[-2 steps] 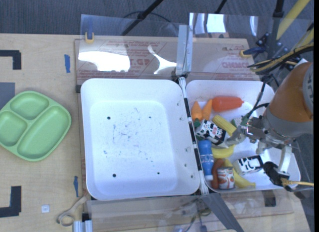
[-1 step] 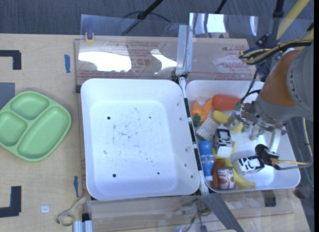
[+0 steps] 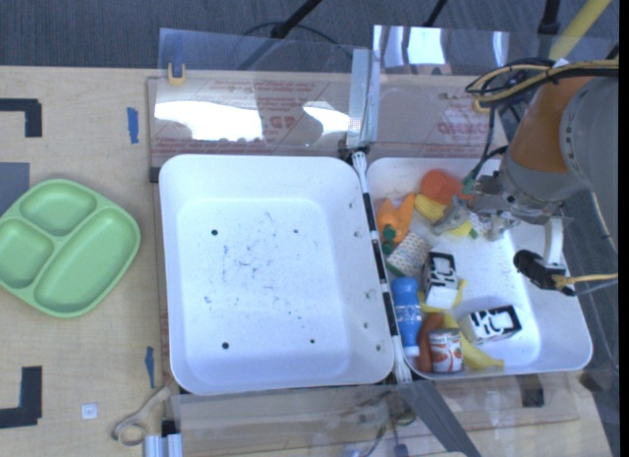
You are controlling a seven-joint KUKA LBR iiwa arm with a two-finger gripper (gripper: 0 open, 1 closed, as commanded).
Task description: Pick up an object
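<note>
Objects for picking sit crowded in the right bin (image 3: 565, 342), mostly along its left wall: an orange ball-like piece (image 3: 439, 187) at the top, a yellow and orange cluster (image 3: 401, 214) below it, a blue bottle (image 3: 406, 300) lying lengthwise against the divider, a small red can (image 3: 445, 352) near the bottom corner, and two black-and-white blocks (image 3: 496, 322) further in. Left bin (image 3: 187, 190) holds nothing I'd go for.

My read on handling: toy-scale items, probably light hollow plastic, stiff enough to pinch. I judge the bottle and can likely to be smooth and round, so they may roll or squirt out of a pinch; I'd take the bottle across its narrow width, mid-body. The blocks look like the easier grab, with flat sides and a little open floor around the lower one.

Tool (image 3: 470, 211) is low in the upper part of the right bin, just beside the yellow pieces, under the grey wrist. Whether it is open, closed, or touching anything, I cannot tell; the wrist body and clutter hide the tips. I see nothing clearly held.

Green divided plate (image 3: 65, 246) rests on the counter (image 3: 79, 367), well apart to the left.
</note>
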